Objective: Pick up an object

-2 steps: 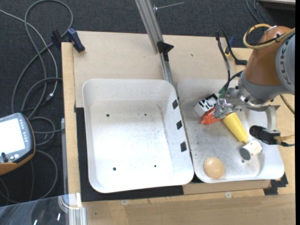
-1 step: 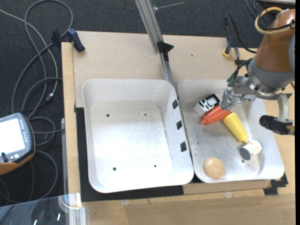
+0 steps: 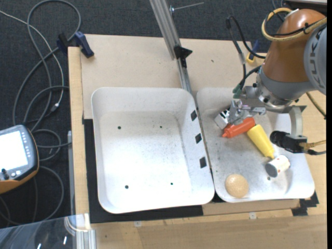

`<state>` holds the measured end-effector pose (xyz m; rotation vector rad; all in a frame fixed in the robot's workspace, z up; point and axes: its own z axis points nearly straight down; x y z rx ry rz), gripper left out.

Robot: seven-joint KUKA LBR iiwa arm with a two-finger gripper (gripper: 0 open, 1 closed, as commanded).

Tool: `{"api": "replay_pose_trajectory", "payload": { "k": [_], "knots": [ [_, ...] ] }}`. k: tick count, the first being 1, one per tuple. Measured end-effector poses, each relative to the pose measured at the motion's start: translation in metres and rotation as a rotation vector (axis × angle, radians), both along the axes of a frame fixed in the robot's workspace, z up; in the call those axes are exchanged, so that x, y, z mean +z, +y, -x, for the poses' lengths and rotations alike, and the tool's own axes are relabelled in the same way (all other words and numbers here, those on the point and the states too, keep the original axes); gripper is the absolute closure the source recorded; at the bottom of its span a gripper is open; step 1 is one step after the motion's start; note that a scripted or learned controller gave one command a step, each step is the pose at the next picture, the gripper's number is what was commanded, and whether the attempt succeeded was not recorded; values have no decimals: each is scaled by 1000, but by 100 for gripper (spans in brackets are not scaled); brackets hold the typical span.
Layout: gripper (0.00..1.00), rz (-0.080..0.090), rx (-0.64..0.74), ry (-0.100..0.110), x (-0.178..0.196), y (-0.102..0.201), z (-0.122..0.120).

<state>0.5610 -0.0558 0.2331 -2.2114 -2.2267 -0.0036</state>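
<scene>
my gripper (image 3: pixel 239 114): over right bin (image 3: pixel 301 188), above carrot (image 3: pixel 238 128) (touching? unclear)
fingers: cannot tell
near: yellow tube (image 3: pixel 261 141), 1 ball (image 3: pixel 236 185)

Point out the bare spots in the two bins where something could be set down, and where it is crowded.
The left bin has a bare floor from wall to wall. The right bin is crowded: gripper, orange piece, yellow piece, white piece and tan ball. A small bare strip lies along its left wall above the ball.
</scene>
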Motion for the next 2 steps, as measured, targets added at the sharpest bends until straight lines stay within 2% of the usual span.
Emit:
{"api": "replay_pose_trajectory", "payload": {
  "k": [2],
  "knots": [
    [100, 0, 1, 3, 15, 109, 33]
  ]
}}
